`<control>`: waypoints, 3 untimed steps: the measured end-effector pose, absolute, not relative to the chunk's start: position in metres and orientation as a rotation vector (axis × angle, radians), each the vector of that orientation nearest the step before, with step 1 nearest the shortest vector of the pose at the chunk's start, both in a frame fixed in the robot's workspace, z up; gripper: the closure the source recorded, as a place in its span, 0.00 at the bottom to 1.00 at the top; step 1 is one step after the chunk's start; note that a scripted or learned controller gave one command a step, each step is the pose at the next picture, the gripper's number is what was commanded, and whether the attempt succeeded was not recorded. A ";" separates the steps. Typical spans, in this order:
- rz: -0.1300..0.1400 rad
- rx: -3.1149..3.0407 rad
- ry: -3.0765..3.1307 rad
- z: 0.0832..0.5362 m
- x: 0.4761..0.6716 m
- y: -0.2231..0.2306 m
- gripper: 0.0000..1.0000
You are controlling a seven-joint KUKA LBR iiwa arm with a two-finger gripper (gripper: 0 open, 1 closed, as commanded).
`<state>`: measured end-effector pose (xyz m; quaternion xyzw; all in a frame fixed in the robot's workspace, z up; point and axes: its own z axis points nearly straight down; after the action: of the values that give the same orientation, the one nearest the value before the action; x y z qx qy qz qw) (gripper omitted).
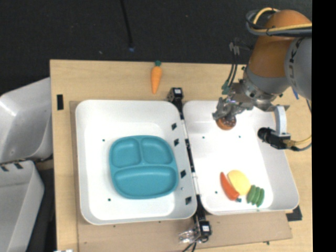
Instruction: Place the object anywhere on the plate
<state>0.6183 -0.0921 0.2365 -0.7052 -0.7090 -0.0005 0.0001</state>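
Observation:
A blue plate (143,167) with three compartments lies in the middle of the left bin (89,140). My gripper (227,115) hangs over the back left part of the right bin (273,161). Its fingers are closed on a small round brown object (227,123) that shows just under the fingertips. The gripper is well to the right of the plate, beyond the divider between the bins.
A red-orange piece (228,187), a yellow piece (239,180) and a green piece (255,194) lie together near the right bin's front edge. A toy carrot (156,77) rests on the bench behind the left bin. A black clip (175,94) sits at the bins' back junction.

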 end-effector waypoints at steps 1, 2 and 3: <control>0.000 -2.214 -2.227 0.241 0.602 -0.035 1.00; 0.002 -2.215 -2.226 0.231 0.578 0.008 1.00; -0.002 -2.213 -2.228 0.246 0.558 0.052 1.00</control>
<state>0.5580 0.0525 0.2461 -0.7047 -0.7095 -0.0007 0.0007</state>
